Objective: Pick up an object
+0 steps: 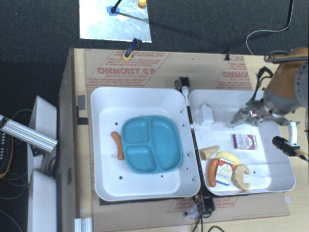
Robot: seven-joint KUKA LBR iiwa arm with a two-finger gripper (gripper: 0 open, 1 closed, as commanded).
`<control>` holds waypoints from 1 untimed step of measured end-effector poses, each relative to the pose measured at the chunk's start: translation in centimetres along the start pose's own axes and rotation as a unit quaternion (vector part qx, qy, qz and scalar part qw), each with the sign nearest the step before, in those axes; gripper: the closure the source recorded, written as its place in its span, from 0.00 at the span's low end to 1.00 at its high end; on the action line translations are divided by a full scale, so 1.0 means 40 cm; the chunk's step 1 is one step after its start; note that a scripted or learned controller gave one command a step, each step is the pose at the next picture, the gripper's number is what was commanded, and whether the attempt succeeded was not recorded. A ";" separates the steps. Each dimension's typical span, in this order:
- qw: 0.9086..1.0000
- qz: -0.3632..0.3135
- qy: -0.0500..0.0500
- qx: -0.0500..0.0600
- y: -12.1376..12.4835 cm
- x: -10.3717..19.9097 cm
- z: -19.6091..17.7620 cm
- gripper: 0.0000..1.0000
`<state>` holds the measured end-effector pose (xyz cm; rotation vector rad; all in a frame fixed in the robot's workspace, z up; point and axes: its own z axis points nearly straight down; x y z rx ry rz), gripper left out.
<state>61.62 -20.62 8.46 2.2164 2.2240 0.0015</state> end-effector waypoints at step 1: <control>1.000 0.000 0.000 -0.001 0.041 -0.001 -0.037 0.00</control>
